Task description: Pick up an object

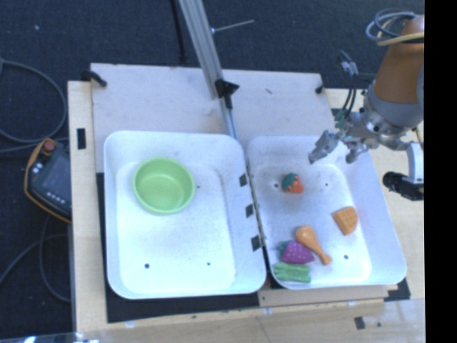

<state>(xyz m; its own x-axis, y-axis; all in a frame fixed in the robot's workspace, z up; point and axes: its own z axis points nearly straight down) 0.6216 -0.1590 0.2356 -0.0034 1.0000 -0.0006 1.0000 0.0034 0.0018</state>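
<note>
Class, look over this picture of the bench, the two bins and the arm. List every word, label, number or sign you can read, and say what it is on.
None can be read.
The handheld pendant left of the bench has a dark screen; anything on it is too blurred to read.
The bins, the green bowl and the toy foods bear no lettering.

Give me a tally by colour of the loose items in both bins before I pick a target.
Green: 2, the green bowl in the left bin and the green toy in the right bin
Orange: 2, the orange wedge and the drumstick
Red with green top: 1, the strawberry
Purple: 1, the purple toy
Total: 6
</note>
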